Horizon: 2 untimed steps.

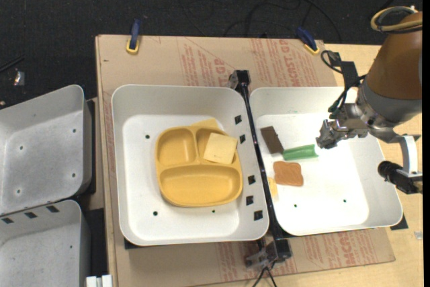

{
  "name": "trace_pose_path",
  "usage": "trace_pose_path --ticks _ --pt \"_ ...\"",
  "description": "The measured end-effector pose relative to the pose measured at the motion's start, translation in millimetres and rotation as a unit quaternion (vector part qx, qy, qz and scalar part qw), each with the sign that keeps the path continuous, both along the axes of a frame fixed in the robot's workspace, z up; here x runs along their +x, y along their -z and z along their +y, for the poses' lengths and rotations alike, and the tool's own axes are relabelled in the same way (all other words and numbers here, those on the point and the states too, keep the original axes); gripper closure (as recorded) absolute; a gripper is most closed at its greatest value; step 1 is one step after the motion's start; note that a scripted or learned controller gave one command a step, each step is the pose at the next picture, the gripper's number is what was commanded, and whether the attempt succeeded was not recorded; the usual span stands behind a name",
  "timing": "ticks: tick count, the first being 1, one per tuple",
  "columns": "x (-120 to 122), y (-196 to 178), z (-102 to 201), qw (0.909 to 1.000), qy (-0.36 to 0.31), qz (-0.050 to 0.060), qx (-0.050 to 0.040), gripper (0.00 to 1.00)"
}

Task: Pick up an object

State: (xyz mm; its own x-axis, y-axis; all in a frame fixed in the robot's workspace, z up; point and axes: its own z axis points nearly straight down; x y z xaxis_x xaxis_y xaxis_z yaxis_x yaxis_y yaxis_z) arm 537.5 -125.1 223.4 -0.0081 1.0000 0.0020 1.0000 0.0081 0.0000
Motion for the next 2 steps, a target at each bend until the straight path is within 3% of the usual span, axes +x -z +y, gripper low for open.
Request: trace_pose_path --ticks 1,2 --pt "0 -5 55 1.0000 0.000 0.000 0.0000 1.00" --pt "17 -15 111 1.0000 0.000 -0.001 -0.0004 1.00"
